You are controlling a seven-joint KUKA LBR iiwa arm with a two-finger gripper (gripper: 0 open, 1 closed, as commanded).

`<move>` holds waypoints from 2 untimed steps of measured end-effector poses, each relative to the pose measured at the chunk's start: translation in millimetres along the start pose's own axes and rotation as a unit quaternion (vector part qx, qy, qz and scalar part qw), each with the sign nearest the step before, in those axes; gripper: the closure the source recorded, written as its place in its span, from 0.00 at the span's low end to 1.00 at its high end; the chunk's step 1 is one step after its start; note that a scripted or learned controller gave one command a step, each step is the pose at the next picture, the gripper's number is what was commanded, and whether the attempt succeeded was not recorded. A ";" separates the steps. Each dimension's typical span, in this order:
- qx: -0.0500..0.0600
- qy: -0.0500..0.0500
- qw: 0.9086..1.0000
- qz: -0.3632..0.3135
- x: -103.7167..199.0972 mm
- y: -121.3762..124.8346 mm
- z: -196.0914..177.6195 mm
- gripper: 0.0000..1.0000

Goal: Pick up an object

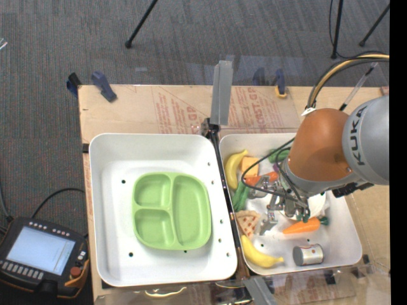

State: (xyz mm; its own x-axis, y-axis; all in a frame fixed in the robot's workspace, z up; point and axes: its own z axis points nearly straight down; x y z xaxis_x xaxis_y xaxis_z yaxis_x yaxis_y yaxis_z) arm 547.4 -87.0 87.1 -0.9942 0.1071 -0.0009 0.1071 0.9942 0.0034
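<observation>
The right bin point(346, 250) holds several toy foods. A yellow banana point(236, 166) lies at its upper left and a second banana point(259, 253) at the front. A waffle-patterned wedge point(248, 222) sits at the left, a carrot point(303, 227) right of centre and a grey can point(308, 254) at the front right. A green bean pod point(241, 196) lies along the left wall. My gripper point(275, 216) hangs low over the bin's middle, between the wedge and the carrot, below the orange wrist band point(318, 148). Nothing shows held in it.
The left bin point(108, 164) holds a green three-compartment plate point(172, 210). A grey upright post point(222, 97) stands behind the seam between the bins. A teach pendant point(39, 253) lies on the floor at the lower left. Blue clamps point(102, 84) grip the bench's back edge.
</observation>
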 end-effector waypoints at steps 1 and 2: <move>0.001 -0.002 1.000 0.031 -85.1 0.1 -3.5 0.00; 0.001 -0.004 1.000 0.029 -86.5 1.5 -14.3 1.00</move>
State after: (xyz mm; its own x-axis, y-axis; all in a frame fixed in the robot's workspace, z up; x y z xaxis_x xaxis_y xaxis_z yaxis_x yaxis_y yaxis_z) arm 633.6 -94.9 101.5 -0.9863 0.1644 -0.0095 0.1644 0.9864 0.0016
